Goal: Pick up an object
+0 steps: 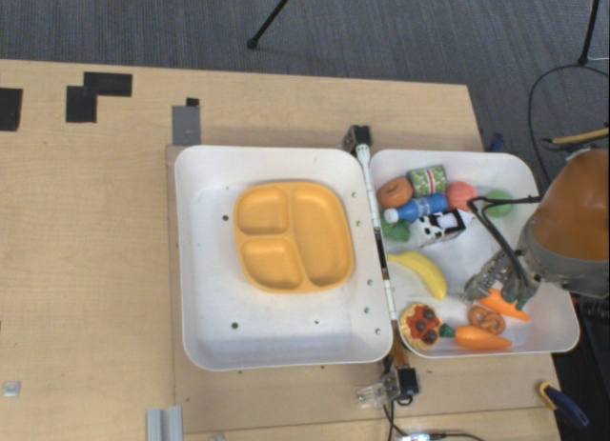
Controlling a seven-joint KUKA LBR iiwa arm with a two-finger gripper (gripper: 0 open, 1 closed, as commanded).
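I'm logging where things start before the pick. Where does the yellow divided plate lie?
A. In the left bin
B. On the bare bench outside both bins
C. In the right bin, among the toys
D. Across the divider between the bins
A: the yellow divided plate lies flat inside the left bin, while the banana and the other toys sit in the right bin.

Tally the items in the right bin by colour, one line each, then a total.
Orange: 3, carrot, carrot, doughnut
Yellow: 1, banana
Green: 2, can, ball
Blue: 1, bottle
Pink: 1, ball
Black-and-white: 1, cow
Mixed: 1, pizza
Total: 10
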